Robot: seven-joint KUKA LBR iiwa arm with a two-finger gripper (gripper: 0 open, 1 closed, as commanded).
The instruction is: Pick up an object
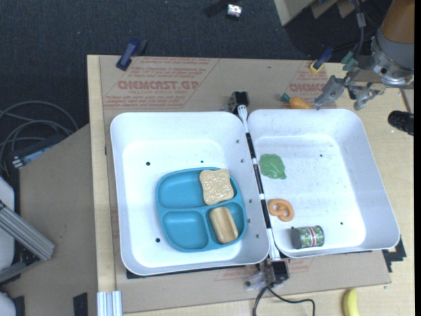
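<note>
So the arm [395,25] is parked up at the top right corner, past the far edge of the right bin [368,170], with its pincer [346,92] hanging over the bare table [99,176] rather than over either bin. From what I can see the two fingers are spread apart with nothing between them. One fingertip [327,95] sits just beside a small orange thing [299,102] lying on the table by the bin's back rim, though I can't tell if they touch.

Stuff available to grab, right bin first: a green leaf-shaped piece [272,166] lies close to the left wall, roughly mid-bin. Below that is a little pretzel [281,209], also near the left wall. Nearer the front edge is a small can [307,236] lying on its side, dark green with a lighter label. All three are apart from each other and well apart from the pincer.

Left bin [131,150] has a blue divided tray [181,216] sitting toward its front right. The top right compartment holds a square cracker-looking slice [216,185], and the lower right compartment has a tan bread-roll shape [223,223]. The other two compartments are just blue plastic.

Around the edges: a blue clip [130,53] at the table's top left corner, another blue clip [321,60] near the top right, black clamps where the two bins meet at the back [239,100] and front [276,270], and something yellow [351,303] poking in at the bottom right.
</note>
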